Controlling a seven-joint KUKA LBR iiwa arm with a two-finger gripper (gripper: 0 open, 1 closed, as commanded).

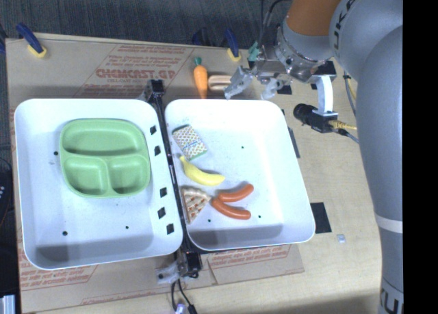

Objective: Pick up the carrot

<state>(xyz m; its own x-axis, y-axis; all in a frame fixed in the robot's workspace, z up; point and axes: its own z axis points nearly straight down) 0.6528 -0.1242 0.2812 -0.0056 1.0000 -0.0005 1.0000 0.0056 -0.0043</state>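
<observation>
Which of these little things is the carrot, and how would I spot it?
Find the right white bin, then look just beyond its far rim, on the cardboard. The carrot lies there beside a tan sausage-like piece. It alone is bright orange with a green top.

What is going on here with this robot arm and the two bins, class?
A grey arm reaches in from the right, its gripper hovering just behind the right bin. The carrot lies outside the bins on the cardboard behind them, left of the gripper, not held. In the right bin lie a banana and two sausages; the left bin holds a green tray.
</observation>
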